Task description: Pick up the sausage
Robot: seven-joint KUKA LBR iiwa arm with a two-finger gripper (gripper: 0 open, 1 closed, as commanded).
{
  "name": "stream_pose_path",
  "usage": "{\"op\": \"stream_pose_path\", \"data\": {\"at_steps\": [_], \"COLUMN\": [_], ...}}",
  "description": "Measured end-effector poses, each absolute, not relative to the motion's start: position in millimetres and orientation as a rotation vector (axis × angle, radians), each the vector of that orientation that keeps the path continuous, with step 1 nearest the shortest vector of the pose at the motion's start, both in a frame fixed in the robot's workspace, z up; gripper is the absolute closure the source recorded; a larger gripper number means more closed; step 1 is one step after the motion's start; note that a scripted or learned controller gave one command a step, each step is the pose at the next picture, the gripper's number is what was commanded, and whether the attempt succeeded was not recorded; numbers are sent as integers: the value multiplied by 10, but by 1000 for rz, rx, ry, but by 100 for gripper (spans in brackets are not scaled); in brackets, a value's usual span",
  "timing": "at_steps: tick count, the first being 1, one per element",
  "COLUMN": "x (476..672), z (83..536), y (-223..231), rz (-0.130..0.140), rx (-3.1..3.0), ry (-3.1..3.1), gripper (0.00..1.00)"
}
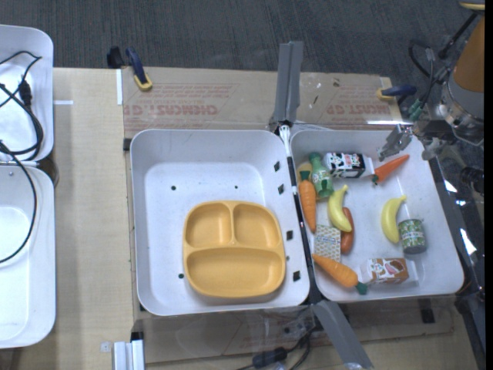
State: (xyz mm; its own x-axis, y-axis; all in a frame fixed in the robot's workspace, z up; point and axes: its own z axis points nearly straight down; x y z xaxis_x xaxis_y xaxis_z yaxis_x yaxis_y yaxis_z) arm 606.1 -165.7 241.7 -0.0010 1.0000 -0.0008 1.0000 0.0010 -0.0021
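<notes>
The sausage (347, 230) is seen lower left of the gripper (398, 140), beside a banana (337, 206); finger spread cannot be told. The bin's far rim (347, 132) lies just behind.

Wooden bench (85, 206) under cardboard sheet (231, 102), two white bins (142, 230)

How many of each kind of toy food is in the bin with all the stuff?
Carrots: 3
Bananas: 2
Sausage: 1
Green bottle: 1
Can: 1
Cartons and packets: 3
Total: 11
</notes>
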Motion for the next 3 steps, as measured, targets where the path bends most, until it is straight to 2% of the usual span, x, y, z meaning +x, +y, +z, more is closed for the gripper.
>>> {"op": "stream_pose_path", "data": {"at_steps": [1,2,3], "x": [6291,6529,6535], "z": [1510,919,1027], "y": [-1972,-2116,-2145], "rz": [3,-12,-6], "rx": [-2131,-2091,-2095], "ry": [-2307,-2332,-2342], "gripper": [0,0,100]}}
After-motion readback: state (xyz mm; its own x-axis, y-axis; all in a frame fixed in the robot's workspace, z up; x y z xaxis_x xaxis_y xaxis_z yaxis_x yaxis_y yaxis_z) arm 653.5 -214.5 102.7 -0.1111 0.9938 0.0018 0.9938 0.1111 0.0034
